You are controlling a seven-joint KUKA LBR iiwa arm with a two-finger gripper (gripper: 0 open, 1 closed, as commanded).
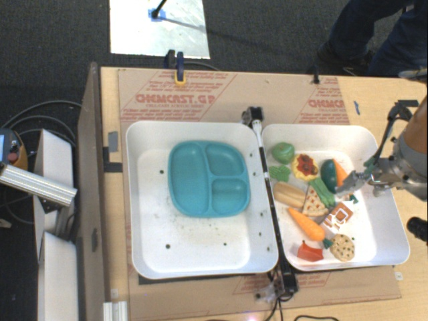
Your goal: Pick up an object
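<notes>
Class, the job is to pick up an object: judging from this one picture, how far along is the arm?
Done: the gripper has reached in over the right bin and sits low by the toy food. In hand: nothing visibly; no item can be made out in its grasp. Left: grasping and lifting one piece. The carrot, cookie and bread lie in the bin, and the teal tray lies in the left bin.

I see the worktop [107,179] covered by a brown cardboard sheet [227,92] printed with red lettering. Two shallow white bins sit on that sheet, touching along their inner edges: the left bin [150,246] and the right bin [388,236]. A blue and yellow clamp [178,67] grips the worktop's far edge, and a black clamp [254,116] sits between the bins' far corners.
</notes>
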